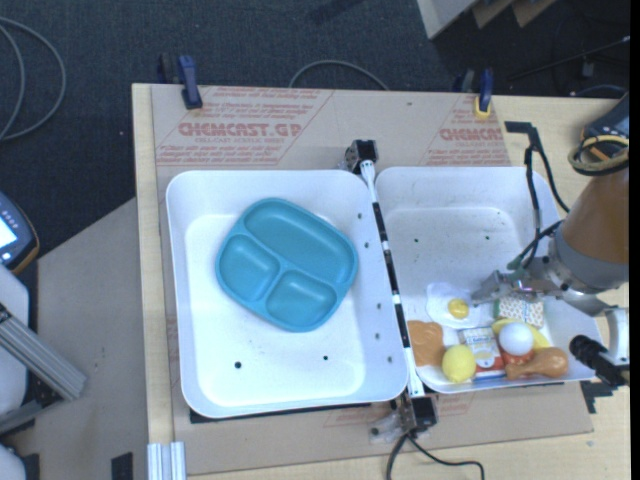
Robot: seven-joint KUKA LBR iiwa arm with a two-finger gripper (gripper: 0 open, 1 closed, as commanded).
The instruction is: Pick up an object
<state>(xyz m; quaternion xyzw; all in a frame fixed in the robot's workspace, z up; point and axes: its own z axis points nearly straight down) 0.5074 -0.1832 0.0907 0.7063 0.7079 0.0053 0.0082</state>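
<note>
Reaching in from your right, the arm (598, 230) hangs its pincer (508, 290) low over the toy food (487, 338) heaped in the right bin's (450, 200) near corner; you cannot tell how it is set. A blue divided plate (287, 263) lies in the left bin (200, 348).

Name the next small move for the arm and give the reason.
Probably a short drop straight down onto the toy food pile. The pincer sits at the pile's upper edge in the right bin, just above the fried egg and white ball, with nothing seen held. The blue divided plate in the left bin lies far off.
</note>
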